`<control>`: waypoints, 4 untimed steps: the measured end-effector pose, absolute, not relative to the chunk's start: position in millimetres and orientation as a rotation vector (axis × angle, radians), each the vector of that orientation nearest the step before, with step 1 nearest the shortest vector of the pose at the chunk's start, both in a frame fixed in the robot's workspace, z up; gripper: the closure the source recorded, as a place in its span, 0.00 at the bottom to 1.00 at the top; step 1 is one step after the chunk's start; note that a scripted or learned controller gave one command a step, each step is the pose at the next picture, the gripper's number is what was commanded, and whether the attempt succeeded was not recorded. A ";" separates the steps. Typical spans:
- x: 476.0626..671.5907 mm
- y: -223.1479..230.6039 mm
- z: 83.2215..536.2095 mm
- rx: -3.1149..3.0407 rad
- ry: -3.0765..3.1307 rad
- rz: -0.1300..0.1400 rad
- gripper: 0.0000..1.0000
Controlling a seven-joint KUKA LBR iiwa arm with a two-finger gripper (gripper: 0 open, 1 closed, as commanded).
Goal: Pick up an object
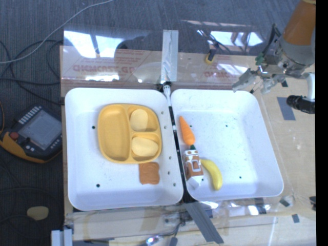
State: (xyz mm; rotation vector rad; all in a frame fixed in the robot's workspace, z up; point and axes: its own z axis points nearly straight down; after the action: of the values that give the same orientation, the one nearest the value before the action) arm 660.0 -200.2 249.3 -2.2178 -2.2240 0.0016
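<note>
The hand [252,84] hangs by the top right corner of the right bin [266,137], its fingers apart and holding nothing. The carrot [186,130] and banana [212,173] lie by that bin's left wall. Next, I think, it must reach down to one.

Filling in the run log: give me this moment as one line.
gripper: open, above right bin's far edge, holding nothing | carrot, banana, small carton: right bin | tray: left bin
</note>
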 end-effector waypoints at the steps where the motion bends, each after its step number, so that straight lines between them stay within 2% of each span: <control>1: 660.0 -200.2 249.3 -2.218 -2.224 0.002 0.00; 2: 587.4 -144.1 223.4 -2.288 -2.151 0.004 0.00; 3: 535.5 -110.7 138.5 -2.082 -2.348 0.001 0.00; 4: 509.5 -118.8 105.5 -2.095 -2.338 0.001 0.00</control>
State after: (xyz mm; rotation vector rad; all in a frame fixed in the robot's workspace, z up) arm 509.5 -118.8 105.5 -2.0952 -2.3380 0.0005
